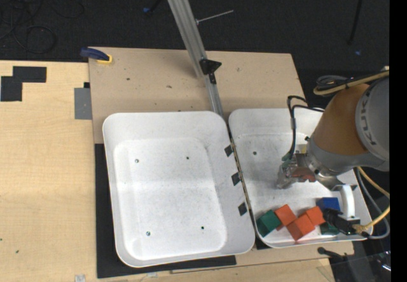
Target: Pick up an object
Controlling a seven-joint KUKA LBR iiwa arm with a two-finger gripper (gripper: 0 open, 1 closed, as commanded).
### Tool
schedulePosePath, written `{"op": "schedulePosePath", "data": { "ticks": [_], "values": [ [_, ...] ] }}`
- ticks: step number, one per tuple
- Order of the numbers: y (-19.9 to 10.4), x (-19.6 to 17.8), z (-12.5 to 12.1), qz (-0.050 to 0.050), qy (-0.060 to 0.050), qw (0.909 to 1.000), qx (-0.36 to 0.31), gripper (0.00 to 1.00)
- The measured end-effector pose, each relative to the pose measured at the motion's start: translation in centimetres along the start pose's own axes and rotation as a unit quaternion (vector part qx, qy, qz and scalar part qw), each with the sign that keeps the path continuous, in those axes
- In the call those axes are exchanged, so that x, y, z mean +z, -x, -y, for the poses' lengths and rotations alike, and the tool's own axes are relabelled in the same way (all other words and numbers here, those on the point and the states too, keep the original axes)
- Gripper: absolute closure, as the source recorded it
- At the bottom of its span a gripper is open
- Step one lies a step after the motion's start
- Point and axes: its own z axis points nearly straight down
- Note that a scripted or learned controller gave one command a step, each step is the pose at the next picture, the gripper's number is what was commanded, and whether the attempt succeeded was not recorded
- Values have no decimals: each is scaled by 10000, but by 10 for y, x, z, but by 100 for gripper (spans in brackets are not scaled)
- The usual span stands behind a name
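— Blocks sit bunched at the near edge of your right bin [267,128]: a green block [269,221] at the left, an orange block [285,214] just beside it, a second orange block [306,223] to the right of that, and a blue block [329,204] a little farther right. None is lifted.

— So nothing is picked yet?

— As far as you can judge, no. Your gripper [290,174] hangs over the middle of that bin, just beyond the cluster, and no block shows between its parts. Whether it is spread or closed you cannot tell — it is too small and dark from this angle.

— What's left, then?

— The whole grasp: come nearer, settle on one block, close, lift. They lie tight together against the near wall, so a neighbour may get nudged.

— And around it?

— The left bin [127,141] lies alongside, touching; farther off a metal rail [187,26] slants across the board, and a blue clamp [95,54] rests at its far left corner.
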Motion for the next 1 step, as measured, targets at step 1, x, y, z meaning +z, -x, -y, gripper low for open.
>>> {"op": "schedulePosePath", "data": {
  "ticks": [1],
  "values": [
    [6, -43, 2, 8, 32, 10000, -14, 100]
  ]
}}
